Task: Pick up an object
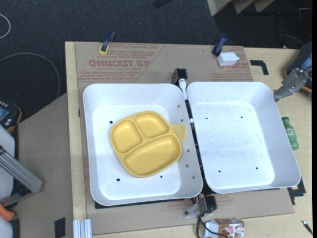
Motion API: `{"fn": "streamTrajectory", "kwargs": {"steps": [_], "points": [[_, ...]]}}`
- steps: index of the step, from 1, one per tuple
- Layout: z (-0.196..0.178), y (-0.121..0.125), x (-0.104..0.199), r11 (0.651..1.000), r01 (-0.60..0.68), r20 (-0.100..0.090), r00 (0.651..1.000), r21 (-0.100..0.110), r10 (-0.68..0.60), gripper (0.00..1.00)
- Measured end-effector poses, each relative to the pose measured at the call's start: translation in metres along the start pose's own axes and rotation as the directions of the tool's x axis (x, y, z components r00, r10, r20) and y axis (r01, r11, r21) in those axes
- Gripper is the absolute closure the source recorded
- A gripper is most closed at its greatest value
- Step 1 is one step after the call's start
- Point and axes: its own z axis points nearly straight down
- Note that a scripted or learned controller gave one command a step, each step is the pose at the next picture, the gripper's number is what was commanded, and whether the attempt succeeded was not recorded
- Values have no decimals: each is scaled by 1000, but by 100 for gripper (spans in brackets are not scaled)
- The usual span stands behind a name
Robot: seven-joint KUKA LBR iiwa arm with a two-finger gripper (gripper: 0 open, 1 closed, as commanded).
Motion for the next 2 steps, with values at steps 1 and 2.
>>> {"fn": "streamTrajectory", "kwargs": {"steps": [1,2], "points": [[-86,-1,-39,1000,-9,4,1000,-5,9,0],[-91,0,-37,1000,-5,3,1000,1,5,100]]}}
